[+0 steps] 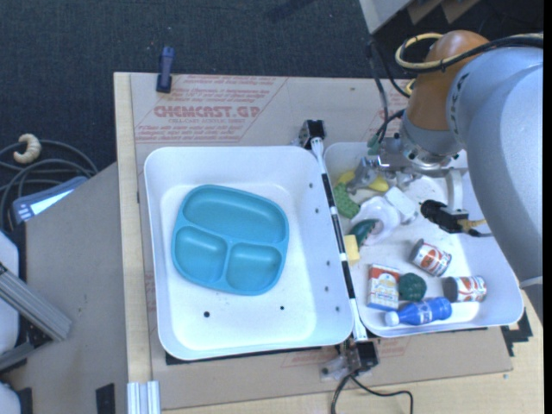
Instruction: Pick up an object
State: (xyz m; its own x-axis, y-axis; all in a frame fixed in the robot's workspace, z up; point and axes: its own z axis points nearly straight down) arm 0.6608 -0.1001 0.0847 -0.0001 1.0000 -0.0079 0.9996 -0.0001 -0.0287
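My gripper hangs low over the far end of the right bin, above a cluster of small things. Right under and beside it lie a yellow piece, a green piece and a crumpled white object. Nothing is visibly held. Nearer the front of this bin lie a dark teal item, a red can, a second can, a red-and-white box, a green ball and a blue bottle.
The left bin holds a blue divided plate. The grey arm covers the right bin's far right side. A small yellow block rests against the wall between the bins. Cables lie off the bench at left.
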